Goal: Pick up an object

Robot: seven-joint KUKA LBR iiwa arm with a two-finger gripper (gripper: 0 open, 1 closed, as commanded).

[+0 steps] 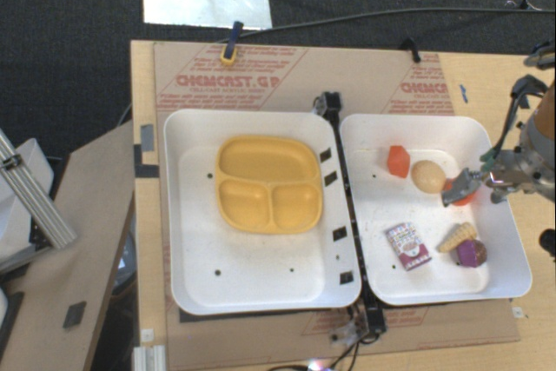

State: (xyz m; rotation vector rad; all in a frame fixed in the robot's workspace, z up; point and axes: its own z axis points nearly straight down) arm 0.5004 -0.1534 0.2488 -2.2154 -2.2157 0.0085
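Nearest the lens, lower right bin [512, 274]: flat pink-and-white carton [407, 245], printed face up; beside it a ridged tan cone [457, 235] tipped against a rounded purple lump [472, 254], the two touching. Farther back in the same glossy white bin: a smooth beige egg shape [427, 176], with a blocky orange piece [398, 161] just to its left. Gripper [459, 188] low over the bin, right beside the egg, dark metal fingers angled left; a reddish-orange thing [466, 196] at the tips, possibly pinched between them, though too blurred to tell. Left bin [187, 274]: moulded yellow plastic tray [268, 185], rounded corners, three compartments. Under both bins: brown cardboard [261, 74] with red lettering
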